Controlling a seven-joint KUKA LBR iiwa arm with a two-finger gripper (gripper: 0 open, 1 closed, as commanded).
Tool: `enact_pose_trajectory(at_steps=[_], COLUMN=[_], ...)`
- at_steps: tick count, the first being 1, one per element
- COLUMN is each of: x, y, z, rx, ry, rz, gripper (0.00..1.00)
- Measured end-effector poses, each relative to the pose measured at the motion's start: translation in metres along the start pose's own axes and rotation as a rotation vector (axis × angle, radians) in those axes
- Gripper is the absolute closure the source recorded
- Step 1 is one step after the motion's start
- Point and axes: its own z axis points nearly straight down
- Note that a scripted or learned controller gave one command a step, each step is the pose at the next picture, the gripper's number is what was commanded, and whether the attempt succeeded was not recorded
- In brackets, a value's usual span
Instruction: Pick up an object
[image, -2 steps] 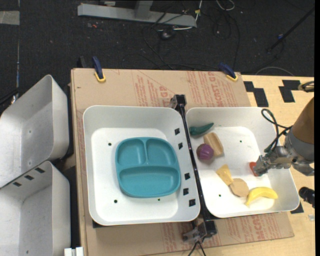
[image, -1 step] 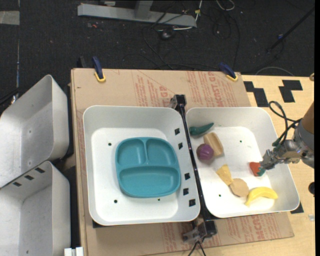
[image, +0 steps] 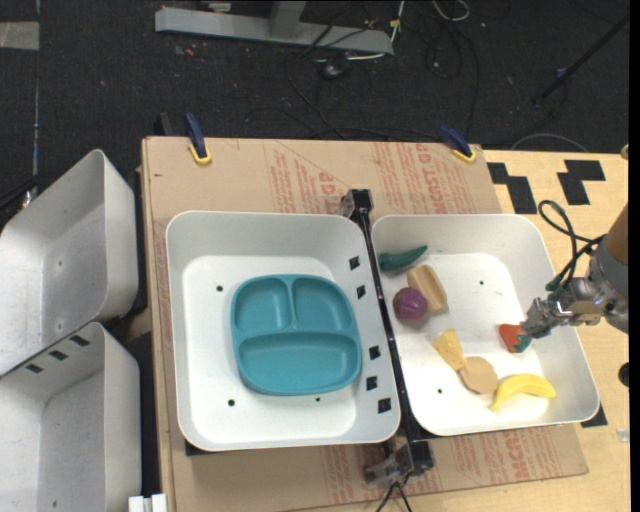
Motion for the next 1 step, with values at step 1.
enact_pose_trajectory(at_steps=[1], x=[0.0603], y=[0.0178], z=[-0.0038], rx=[0.0], ry=[0.002], rz=[-0.006], gripper=[1.0])
